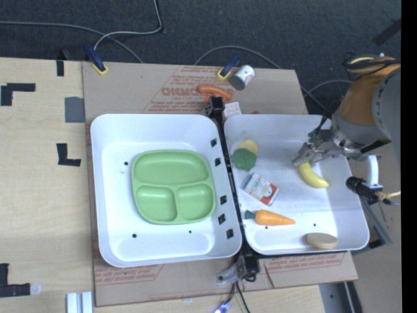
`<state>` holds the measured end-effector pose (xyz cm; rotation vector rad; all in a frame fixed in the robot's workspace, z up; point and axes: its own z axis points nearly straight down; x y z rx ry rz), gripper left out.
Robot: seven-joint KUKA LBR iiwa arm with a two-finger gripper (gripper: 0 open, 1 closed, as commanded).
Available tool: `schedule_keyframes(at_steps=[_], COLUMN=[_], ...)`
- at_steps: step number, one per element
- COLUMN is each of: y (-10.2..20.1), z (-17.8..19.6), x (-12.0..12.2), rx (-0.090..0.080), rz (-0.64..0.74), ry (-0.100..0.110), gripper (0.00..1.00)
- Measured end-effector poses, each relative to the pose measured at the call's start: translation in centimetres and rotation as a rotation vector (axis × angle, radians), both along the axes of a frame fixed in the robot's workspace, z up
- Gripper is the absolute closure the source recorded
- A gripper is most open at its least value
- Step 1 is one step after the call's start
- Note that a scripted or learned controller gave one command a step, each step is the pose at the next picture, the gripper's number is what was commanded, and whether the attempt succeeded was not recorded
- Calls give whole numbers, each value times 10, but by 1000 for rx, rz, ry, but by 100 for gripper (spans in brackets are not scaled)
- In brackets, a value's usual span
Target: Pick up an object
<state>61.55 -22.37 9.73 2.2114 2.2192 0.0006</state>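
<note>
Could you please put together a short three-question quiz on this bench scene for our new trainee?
1. True or false: the green plate lies in the left bin.
2. Which item lies nearest the gripper: A carrot, B banana, C packet?
3. Fill in: the carrot lies in the ____ bin.

Key: 1 true; 2 B; 3 right.

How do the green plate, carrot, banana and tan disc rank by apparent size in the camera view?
1. green plate, far the largest
2. carrot and banana, too alike to separate
3. tan disc, a little smaller, though its bin corner lies nearer the camera
</note>
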Motion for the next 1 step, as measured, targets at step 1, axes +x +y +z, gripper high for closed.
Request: schedule_keyframes(at_steps=[1], y=[58], z=[-12], x=[54], rx=[6], rz=[-1], ry=[4], gripper=[100])
